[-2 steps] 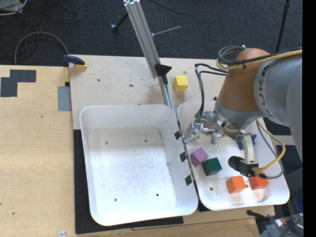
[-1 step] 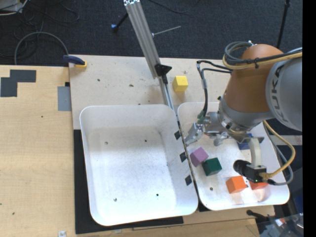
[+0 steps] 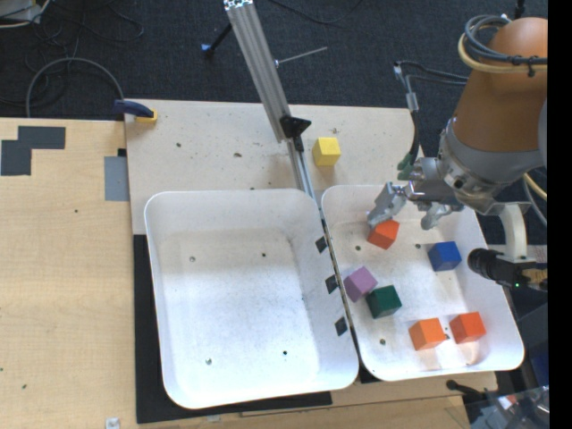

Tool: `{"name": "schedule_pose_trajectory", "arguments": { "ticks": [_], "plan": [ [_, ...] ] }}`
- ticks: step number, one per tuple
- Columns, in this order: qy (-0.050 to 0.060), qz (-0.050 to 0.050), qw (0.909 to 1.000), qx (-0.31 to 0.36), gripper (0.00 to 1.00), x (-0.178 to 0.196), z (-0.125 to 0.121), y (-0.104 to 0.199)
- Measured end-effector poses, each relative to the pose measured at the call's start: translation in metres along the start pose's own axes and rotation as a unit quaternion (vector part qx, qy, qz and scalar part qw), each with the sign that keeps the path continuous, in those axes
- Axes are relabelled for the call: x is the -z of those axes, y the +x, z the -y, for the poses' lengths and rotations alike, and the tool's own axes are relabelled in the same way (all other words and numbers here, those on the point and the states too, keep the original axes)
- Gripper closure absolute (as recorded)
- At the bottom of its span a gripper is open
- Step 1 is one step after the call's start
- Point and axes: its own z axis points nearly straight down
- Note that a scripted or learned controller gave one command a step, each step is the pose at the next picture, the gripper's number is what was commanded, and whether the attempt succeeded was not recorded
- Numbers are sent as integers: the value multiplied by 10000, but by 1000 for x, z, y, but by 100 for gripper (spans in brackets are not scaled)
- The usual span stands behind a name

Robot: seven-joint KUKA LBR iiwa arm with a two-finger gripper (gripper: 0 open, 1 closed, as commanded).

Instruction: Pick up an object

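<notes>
Reaching in from the right of the frame, my arm [image 3: 500,105] hangs over the upper part of the right bin [image 3: 509,351], which makes sense since that's where all the pickable stuff is. The left bin [image 3: 232,302] takes up the lower middle of the frame, and it's pretty much just open white floor, so loads of room there if I ever need to drop something.

My gripper [image 3: 407,208] sits right above the red-orange cube [image 3: 383,234], near the top-left corner of the right bin. The fingers look spread apart, one slanting down toward the cube's upper left. The cube seems to sit just under that tip, but I honestly can't tell whether it's touching, and it isn't between the fingers, so I'm not calling it held. My guess is that this cube is the target, being closest.

Room-wise, the cube is near the bin's left wall and the divider between bins, so closing from that side could get tight. The slanted aluminium rail [image 3: 268,79] runs from the upper middle of the frame down toward that same divider, something to stay off of.

Everything else is well apart from it: blue cube [image 3: 444,256] to the right, purple cube [image 3: 360,281] and dark green cube [image 3: 384,301] touching lower down, two orange cubes [image 3: 447,331] side by side near the bottom edge. A yellow cube [image 3: 326,151] sits outside the bins on the bench [image 3: 206,150], upper middle.
</notes>
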Motion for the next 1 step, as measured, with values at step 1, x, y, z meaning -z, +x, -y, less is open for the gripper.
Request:
{"name": "schedule_pose_trajectory", "arguments": {
  "ticks": [1],
  "plan": [
    [92,-11,10000,5,0,-85,1,24]
  ]
}}
